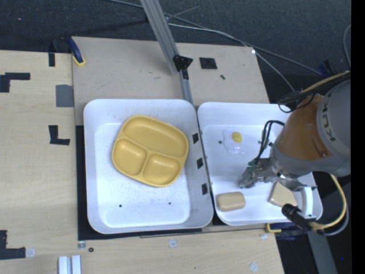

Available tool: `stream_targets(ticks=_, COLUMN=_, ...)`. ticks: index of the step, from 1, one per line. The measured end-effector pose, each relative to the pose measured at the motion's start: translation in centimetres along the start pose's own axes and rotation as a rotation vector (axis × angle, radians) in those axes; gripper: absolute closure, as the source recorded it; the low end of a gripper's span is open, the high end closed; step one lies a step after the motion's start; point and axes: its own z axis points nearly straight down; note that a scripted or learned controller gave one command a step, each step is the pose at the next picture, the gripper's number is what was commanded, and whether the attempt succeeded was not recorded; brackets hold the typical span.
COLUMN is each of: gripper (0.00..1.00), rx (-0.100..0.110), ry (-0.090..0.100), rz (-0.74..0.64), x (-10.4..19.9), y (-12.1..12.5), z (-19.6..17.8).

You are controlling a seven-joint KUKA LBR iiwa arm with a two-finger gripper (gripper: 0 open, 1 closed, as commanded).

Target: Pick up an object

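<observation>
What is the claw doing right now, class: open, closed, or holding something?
Claw: low in the right bin, above the tan block; open or closed cannot be told, nothing seen held.

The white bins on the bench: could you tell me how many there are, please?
2, side by side: the left bin holds a yellow tray; the right bin holds a tan block, with the gripper inside.

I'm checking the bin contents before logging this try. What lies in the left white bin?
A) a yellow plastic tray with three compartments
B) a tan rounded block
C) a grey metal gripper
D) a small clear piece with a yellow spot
A: the yellow plastic three-compartment tray lies in the left white bin, while the tan rounded block lies in the right white bin.
</observation>
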Motion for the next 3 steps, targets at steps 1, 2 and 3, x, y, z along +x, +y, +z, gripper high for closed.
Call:
stream_targets(ticks=1, gripper=1.00, rx=0.002, ry=0.000, rz=0.000, x=0.1, y=-0.9, z=-5.0)
stream_targets(ticks=2, gripper=1.00, rx=0.000, ry=-0.001, rz=-0.001, x=0.1, y=-0.9, z=-10.2)
stream_targets(ticks=3, gripper=1.00, rx=0.003, ry=0.002, rz=-0.006, x=5.1, y=0.7, z=-11.6)
